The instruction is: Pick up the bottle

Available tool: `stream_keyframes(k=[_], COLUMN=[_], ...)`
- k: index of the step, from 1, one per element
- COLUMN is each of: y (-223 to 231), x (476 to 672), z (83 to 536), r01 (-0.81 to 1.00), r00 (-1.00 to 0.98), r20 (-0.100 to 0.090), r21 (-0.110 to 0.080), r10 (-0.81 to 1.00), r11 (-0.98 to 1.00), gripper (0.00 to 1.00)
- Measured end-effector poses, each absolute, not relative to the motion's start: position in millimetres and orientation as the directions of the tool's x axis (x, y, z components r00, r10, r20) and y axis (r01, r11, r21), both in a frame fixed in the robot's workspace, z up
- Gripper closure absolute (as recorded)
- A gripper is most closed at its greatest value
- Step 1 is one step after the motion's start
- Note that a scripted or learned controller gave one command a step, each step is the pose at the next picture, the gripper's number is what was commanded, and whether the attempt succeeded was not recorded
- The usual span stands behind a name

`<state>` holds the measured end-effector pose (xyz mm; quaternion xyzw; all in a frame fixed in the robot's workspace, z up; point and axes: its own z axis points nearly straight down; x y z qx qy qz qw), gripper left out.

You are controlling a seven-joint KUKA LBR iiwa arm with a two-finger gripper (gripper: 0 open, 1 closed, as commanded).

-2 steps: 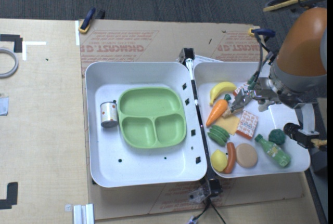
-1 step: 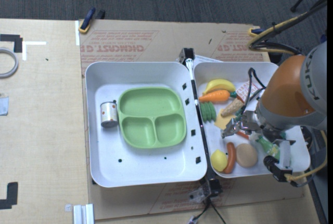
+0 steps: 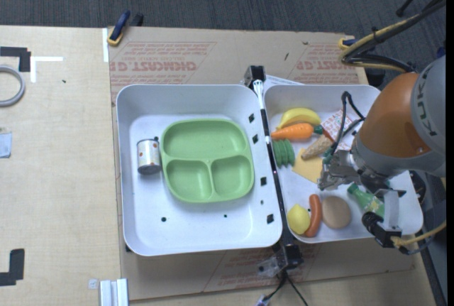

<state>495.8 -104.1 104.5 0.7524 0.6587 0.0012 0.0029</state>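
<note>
**Position.** The arm reaches over the right bin. The end effector hangs low among the toy food near the bin's middle. Its dark body masks the tips, so I cannot tell whether it is wide, narrow or holding anything.

**Task item.** The likeliest bottle is a small green piece lying on its side just right of the end effector. It is partly under the wrist and close to the bin's right wall. The identification is tentative because much of it is covered.

**Recommended practice.**
- Approach from above and close across the narrow body, not along its length.
- A lying round body will probably roll, so centre the grasp before closing.
- Keep clear of the brown potato just beside it and of the bin wall.

**Materials noted.**
- The bins are smooth, hard white plastic with rounded corners.
- The bottle looks glossy and moulded.
- The banana, carrot and lemon are matt, rounded toys.
- The left bin holds a green three-compartment plate and a small metallic can just beside it.
- The desk is bare wood, with cardboard under the bins.
</note>
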Motion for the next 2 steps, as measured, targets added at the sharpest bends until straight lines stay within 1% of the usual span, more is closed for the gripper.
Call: stream_keyframes(k=[1,2], y=[-35.9,69.6], x=[482.2,477.1], z=[191.7,191.7], r01=[0.997,0.999], r00=[0.078,0.032], r20=[-0.001,-0.001], r21=[-0.001,-0.002], r10=[0.997,0.999], r11=[-0.078,-0.032], gripper=[1.00,1.00])
